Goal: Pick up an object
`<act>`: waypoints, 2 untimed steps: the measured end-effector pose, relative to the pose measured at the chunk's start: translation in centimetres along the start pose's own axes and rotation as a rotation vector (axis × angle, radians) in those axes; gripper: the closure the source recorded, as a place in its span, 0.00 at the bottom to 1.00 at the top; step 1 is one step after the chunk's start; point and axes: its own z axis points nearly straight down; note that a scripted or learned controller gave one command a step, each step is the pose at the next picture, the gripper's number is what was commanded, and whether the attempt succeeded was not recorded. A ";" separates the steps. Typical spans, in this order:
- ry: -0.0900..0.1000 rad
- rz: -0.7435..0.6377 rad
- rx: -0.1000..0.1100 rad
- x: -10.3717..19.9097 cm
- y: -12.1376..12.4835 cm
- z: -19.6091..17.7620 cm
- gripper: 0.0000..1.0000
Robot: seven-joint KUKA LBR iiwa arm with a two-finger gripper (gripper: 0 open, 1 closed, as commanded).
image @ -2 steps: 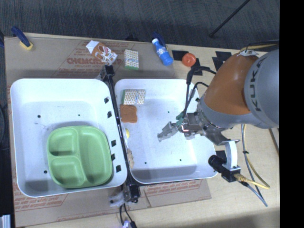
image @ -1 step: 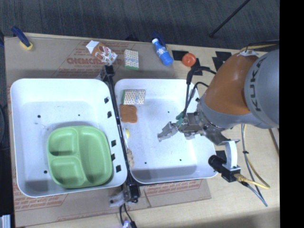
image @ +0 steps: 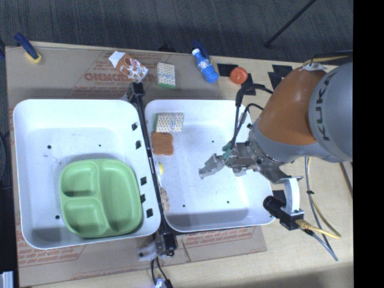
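Note:
In the right bin [image: 240,215] a green-and-white patterned packet [image: 169,122] lies near the far left corner. A brown, bread-like piece [image: 162,143] sits just in front of it. A small yellow bit [image: 160,168] rests against the left wall. My gripper [image: 209,167] hangs over the bare middle of this bin's floor, pointing left. It is roughly a packet's length to the right of the brown piece and touches none of the objects. The orange-banded wrist [image: 288,116] covers the bin's right side.
The left bin [image: 36,119] holds a green divided plate [image: 100,197]. Behind the bins, on cardboard, lie a blue bottle [image: 206,66], an orange cap [image: 239,74], a patterned packet [image: 166,74], a snack wrapper [image: 128,66] and a blue-and-yellow clip [image: 27,47].

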 end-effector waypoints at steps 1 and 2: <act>0.000 0.000 0.000 0.0 0.0 0.0 0.00; 0.000 0.000 0.000 0.0 0.0 0.0 0.00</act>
